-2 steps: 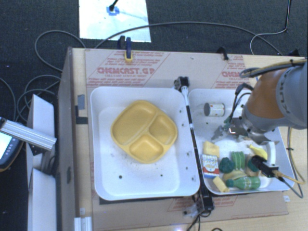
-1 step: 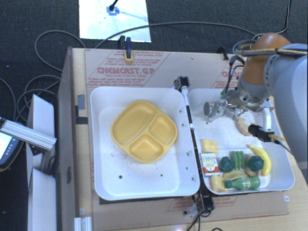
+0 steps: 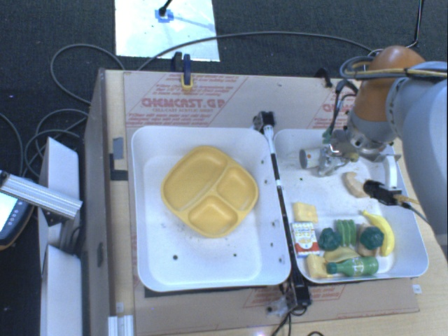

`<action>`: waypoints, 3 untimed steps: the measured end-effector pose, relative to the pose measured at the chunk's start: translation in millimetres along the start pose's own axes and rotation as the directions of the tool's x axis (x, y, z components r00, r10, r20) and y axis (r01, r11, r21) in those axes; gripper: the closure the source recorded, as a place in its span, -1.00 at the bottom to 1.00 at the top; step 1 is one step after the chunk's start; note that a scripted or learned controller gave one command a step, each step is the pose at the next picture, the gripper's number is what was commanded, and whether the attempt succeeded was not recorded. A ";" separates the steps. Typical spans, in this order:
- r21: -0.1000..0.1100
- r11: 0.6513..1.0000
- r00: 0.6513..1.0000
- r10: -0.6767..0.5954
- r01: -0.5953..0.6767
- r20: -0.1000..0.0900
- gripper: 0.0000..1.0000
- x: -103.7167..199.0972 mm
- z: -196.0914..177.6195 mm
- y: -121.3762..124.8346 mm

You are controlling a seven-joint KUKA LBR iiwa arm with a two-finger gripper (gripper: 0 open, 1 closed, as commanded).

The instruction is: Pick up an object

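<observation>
**What the overhead view leaves unclear**

The arm (image 3: 413, 96) is cut off by the right edge, so its base and upper links go unseen. The gripper (image 3: 327, 161) sits over the right bin (image 3: 420, 257) near its far-left corner, and its fingertips blur into a small metallic cluster; whether they are parted or closed cannot be told. A small reddish-and-white item (image 3: 306, 157) just beside it is too small to identify. In the near part of this bin, toy foods (image 3: 346, 247) overlap, hiding each other's edges. The print on the small carton (image 3: 304, 237) is illegible. On the left, a grey device (image 3: 14, 212) is cropped by the edge.
</observation>
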State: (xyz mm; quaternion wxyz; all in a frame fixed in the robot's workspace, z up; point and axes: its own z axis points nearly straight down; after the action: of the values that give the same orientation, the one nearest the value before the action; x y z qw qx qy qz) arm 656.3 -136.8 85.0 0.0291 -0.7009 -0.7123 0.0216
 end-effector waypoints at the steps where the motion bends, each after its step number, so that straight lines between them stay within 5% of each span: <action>1: 0.001 1.000 1.000 -0.005 0.005 0.001 1.00 0.2 -8.6 0.0; 3: 0.001 1.000 1.000 -0.013 0.013 0.003 1.00 0.6 -25.9 0.3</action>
State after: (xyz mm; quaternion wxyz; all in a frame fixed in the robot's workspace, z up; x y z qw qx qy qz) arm 658.4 -136.5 110.7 0.0285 -0.6961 -0.7170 0.0229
